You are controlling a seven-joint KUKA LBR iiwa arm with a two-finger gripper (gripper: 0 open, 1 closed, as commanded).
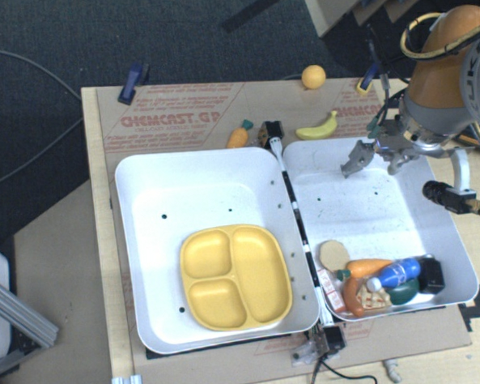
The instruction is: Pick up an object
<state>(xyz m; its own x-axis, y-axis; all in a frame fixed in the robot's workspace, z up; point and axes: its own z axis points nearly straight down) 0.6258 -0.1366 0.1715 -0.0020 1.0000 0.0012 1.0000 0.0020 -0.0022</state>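
In the right white bin (437,232), a cluster of small objects sits packed into the near corner: an orange carrot-shaped toy (366,266) lying with its long axis across the bin, a blue bottle with a white cap (395,274) pointing along the same line, a round tan disc (335,254) just beside them, and a dark block (431,274) at the bottle's far end. The gripper (377,156) hangs over the bin's far edge, well apart from the cluster, fingers spread with nothing between them. The bin floor between is bare white. The left white bin (145,233) holds a yellow divided plate (235,275). A yellow banana (318,127) lies on the bench (108,155) beyond the right bin.
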